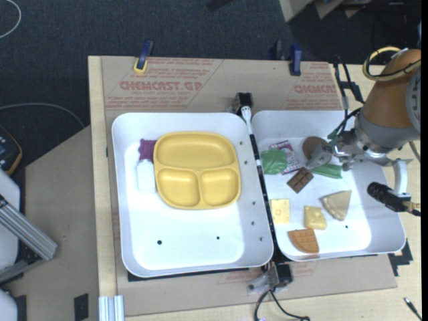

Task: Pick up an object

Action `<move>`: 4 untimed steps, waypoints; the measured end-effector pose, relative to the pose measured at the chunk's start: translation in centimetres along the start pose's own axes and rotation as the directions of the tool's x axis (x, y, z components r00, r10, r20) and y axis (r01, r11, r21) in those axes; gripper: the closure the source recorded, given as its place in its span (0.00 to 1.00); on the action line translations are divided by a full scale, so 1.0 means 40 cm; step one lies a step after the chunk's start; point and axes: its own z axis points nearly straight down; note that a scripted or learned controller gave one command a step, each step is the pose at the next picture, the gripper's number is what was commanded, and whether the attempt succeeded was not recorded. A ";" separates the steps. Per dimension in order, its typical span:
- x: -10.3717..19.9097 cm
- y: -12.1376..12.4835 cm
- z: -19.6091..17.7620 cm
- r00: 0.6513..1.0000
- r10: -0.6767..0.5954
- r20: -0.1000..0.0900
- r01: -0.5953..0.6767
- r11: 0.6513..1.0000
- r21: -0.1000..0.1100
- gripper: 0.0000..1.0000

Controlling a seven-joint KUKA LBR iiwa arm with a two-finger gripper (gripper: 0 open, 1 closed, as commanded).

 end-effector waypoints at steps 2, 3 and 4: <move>0.002 0.010 0.038 1.000 -0.001 0.000 0.001 1.000 -0.015 1.00; 0.006 0.014 -0.070 1.000 -0.001 0.004 0.001 1.000 -0.012 1.00; 0.013 0.022 -0.231 1.000 -0.002 0.005 0.002 1.000 -0.015 1.00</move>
